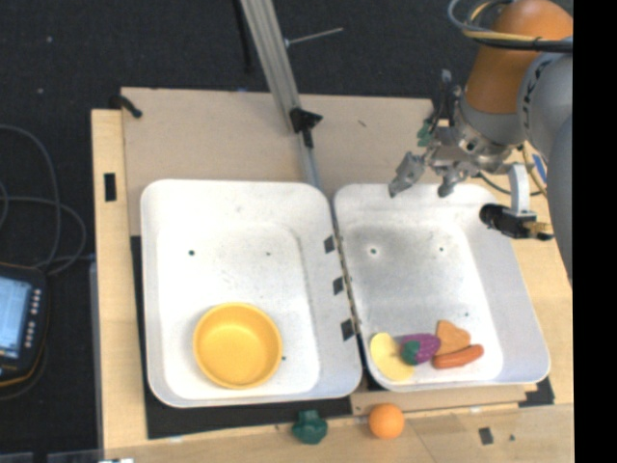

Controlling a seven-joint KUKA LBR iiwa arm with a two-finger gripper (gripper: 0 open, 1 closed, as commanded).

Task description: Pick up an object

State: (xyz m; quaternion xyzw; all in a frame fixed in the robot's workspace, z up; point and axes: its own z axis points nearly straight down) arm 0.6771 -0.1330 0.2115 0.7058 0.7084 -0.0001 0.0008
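My gripper (pixel 425 184) hangs above the far edge of the right bin (pixel 501 258), fingers spread open and nothing between them. At that bin's near edge lies a cluster of small toys: a pale yellow piece (pixel 385 353), a purple and green piece (pixel 418 347), an orange wedge (pixel 451 335) and an orange-red carrot-like piece (pixel 458 357). The gripper is well away from them, toward the back. A yellow bowl (pixel 237 343) rests in the left bin (pixel 183 220) near its front.
On the bench in front of the bins lie an orange ball (pixel 386 421) and a small green object (pixel 309 427). A slanted metal rail (pixel 278 61) rises behind the bins' dividing edge. A tablet-like device (pixel 17 321) lies at far left.
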